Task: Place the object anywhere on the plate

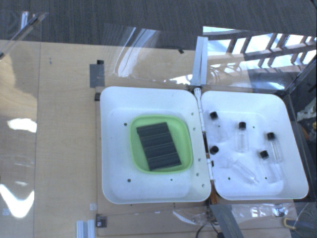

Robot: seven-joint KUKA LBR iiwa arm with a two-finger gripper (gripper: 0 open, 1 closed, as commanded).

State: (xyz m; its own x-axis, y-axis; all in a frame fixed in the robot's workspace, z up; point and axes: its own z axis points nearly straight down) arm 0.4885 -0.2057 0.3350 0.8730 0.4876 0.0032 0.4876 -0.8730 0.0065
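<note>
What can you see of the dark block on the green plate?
The dark block is a flat charcoal-grey rectangular slab with ridges or grooves running across its top, matte, maybe foam or rubber. It lies flat on the green plate, roughly centred, turned a little off the plate's edges, its long side running up and down the view. It stays within the plate's rim. The square, round-cornered plate sits in the left bin. Nothing else touches the block.
</note>
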